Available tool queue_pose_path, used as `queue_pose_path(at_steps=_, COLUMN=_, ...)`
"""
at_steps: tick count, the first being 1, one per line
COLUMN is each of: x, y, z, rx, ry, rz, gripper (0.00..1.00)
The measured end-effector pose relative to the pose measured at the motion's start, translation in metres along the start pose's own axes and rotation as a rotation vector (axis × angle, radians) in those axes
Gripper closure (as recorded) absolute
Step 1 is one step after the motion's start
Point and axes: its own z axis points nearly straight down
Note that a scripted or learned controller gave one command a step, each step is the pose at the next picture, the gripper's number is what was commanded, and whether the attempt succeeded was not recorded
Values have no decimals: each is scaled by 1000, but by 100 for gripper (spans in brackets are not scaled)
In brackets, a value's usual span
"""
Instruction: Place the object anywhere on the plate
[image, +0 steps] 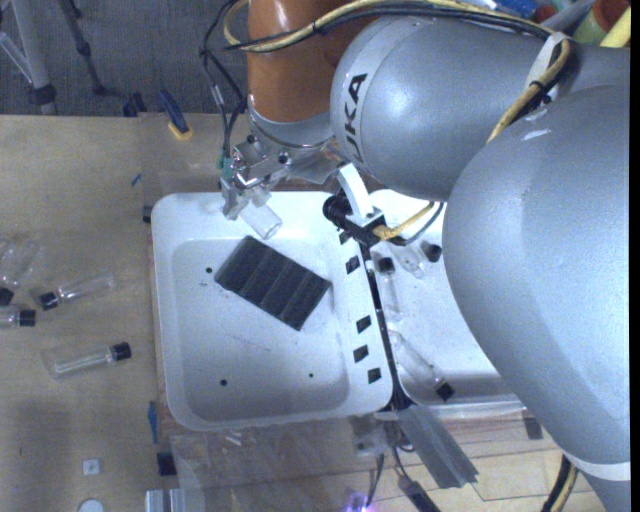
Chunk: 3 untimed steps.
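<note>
A: Clear plastic, that small vial (262, 221) under the pincer (245, 205), hanging over the back rim of the left white bin (190, 400).

B: Gripped?

A: Looks pinched between the fingers, yes. The dark ribbed plate (273, 283) lies flat in the same bin, just below and apart from the vial.

B: And the worktop (70, 180)?

A: Several more vials (88, 357) lie loose to the left.

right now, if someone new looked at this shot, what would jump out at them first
The big grey arm with its orange band crowds the upper right and reaches over the left white bin. Its gripper hangs at that bin's far rim with a small clear object at its tip. A dark ribbed plate lies tilted on the bin's floor, and clear vials are scattered on the bench to the left.
</note>
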Motion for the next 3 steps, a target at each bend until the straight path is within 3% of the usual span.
queue_pose_path(at_steps=2, x=-1, y=2, z=-21, rx=-9, ry=1, rz=4, gripper=100)
queue_pose_path(at_steps=3, x=-6, y=-11, z=-81, rx=6, ry=-4, rz=949, gripper=100)
